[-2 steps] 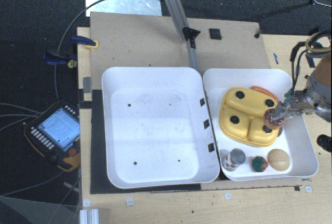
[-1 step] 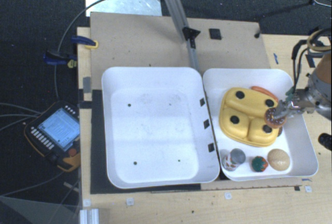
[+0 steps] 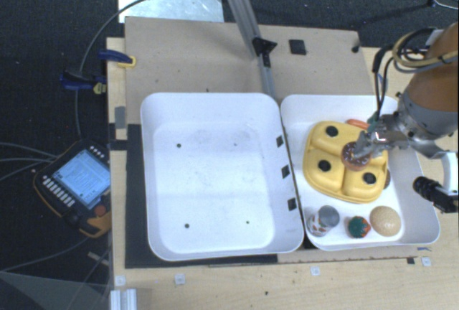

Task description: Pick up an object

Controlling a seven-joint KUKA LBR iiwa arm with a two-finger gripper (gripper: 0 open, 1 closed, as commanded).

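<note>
I see the gripper (image 3: 361,148) down in the right bin (image 3: 412,226), directly over the yellow tray (image 3: 330,158) with dark round spots, near that tray's middle. Whether the fingers are apart or together I cannot tell; the tip is too small and blurred. The yellow tray lies tilted across the bin's upper half. Below the tray, along the bin's near wall, sit three small things in a row: a grey and red piece (image 3: 324,219), a green and red ball (image 3: 358,227) and a tan egg-shaped object (image 3: 385,220). Behind the tray, a sliver of an orange object (image 3: 356,123) peeks out. The left bin (image 3: 208,172) lies beside the tray's bin on the counter (image 3: 186,57).
</note>
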